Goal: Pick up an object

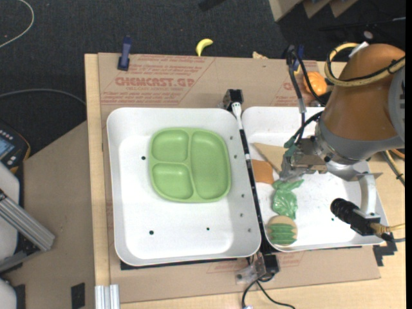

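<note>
1. Camera view: the gripper is poised in the right bin, just above a green toy; its opening cannot be told
2. The toy is judged soft, light; its upper middle should be pinched

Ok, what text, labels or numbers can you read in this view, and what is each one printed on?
"CHEMCAST G P" in red on the brown board behind the left bin; the last letters are uncertain.
Smaller red lines beneath it: too blurred to read.
Red print on the board's right side: partly covered, unreadable.
</note>
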Controlling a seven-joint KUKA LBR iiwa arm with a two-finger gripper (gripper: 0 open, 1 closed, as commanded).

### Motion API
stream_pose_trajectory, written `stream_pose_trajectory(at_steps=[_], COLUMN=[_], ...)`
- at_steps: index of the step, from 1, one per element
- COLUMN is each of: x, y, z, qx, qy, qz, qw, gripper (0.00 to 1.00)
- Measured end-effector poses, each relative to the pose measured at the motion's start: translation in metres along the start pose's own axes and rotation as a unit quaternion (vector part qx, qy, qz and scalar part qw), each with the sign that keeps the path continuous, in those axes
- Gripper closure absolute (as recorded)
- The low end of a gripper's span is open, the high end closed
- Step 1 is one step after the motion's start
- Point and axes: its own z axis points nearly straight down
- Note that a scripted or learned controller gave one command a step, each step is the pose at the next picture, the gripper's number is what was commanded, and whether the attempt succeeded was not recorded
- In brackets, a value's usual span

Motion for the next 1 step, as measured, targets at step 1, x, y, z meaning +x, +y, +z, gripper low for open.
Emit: stream_pose_trajectory(at_steps=[1], x=[0.082], y=[-0.0122], z=[-0.1374], qx=[-0.013], qy=[0.001], qz=[-0.004], qw=[0.9999], gripper=[1.0])
